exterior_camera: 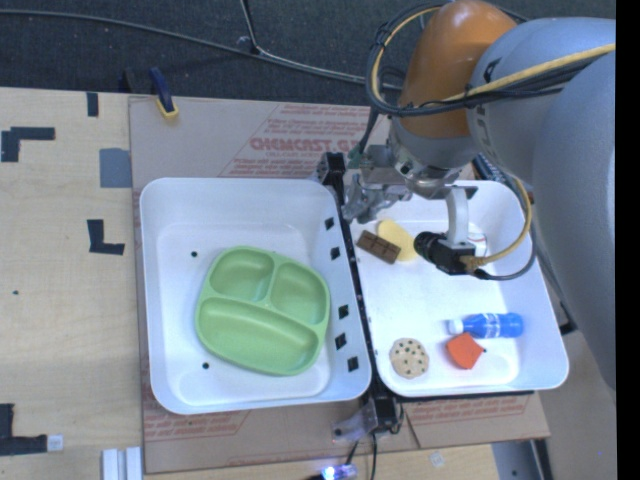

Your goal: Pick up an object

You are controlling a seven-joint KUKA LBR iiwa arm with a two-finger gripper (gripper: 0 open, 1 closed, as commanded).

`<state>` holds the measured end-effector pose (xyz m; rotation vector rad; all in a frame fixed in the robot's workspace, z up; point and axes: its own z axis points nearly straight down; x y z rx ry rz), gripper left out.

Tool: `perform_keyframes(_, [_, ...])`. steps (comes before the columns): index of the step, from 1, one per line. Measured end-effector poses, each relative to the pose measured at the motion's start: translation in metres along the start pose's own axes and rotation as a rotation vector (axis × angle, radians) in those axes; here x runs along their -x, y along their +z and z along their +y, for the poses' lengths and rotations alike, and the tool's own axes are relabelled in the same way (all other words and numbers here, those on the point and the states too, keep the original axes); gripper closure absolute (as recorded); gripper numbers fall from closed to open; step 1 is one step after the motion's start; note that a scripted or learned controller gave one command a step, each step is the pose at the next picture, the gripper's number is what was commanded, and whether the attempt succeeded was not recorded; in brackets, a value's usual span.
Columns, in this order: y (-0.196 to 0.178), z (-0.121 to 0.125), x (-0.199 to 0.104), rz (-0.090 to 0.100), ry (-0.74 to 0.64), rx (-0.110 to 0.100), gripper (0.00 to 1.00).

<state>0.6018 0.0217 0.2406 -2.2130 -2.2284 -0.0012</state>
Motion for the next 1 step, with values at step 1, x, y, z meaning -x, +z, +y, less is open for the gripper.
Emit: perform_keyframes(1, [0.0167,0.0144,-0.0510,-0.002,0.001,-0.001,1.00])
